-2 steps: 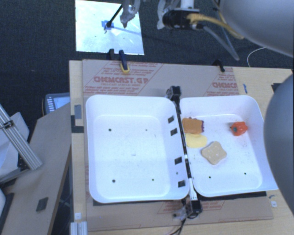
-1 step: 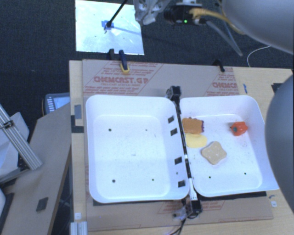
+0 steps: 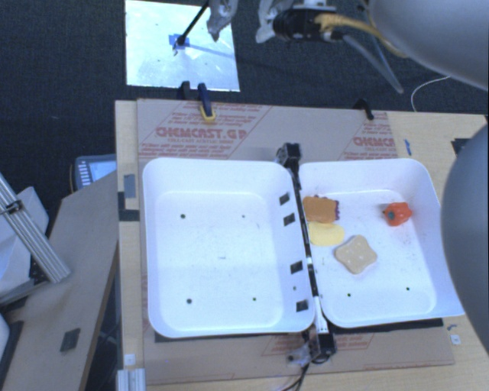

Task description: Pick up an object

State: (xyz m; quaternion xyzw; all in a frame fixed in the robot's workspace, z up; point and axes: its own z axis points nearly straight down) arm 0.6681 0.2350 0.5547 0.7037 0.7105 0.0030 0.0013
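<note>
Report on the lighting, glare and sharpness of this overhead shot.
Camera view: lighting is even and soft, with only faint shadows under the toast-shaped piece and the orange-red toy. The shiny metal sheet at the top reflects brightly, and the white bins look nearly washed out. The arm is close to the lens and blurred, as is the hand at the top edge.

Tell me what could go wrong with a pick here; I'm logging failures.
The orange-brown piece, yellow disc and tan toast piece lie close together, so a grasp may nudge a neighbour. They look flat, so a grip may slip. The orange-brown piece also sits near the right bin wall by the divider, risking a bump.
</note>
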